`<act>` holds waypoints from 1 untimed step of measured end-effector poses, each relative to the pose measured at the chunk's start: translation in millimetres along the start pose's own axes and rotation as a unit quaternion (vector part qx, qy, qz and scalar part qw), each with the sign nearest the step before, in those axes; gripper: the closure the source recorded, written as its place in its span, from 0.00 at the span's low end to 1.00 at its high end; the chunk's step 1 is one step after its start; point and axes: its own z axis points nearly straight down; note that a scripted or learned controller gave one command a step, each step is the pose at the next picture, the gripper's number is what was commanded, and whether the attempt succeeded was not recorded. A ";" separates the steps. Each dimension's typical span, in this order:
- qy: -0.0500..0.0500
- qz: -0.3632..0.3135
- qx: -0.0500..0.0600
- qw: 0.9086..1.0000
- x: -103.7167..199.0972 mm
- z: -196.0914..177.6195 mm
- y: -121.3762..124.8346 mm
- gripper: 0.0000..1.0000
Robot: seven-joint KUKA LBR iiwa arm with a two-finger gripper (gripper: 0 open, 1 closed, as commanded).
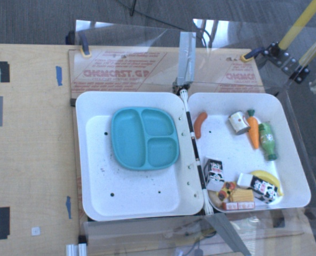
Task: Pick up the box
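A small box with a black-and-white cow print [214,172] stands in the right bin [224,143], near its left wall at the front. A second cow-print box [263,189] lies on its side at the front right, just under a banana [271,178]. Between the two boxes, against the front wall, sits a yellow and red toy food piece [237,195].
Further back in the right bin lie an orange sausage [199,125], a silver can [237,122], a carrot [252,131] and a green bottle [267,140]. The left bin [136,193] holds a teal divided plate [145,138].
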 end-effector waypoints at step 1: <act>-0.002 -0.002 0.000 1.000 0.7 -7.8 2.6 1.00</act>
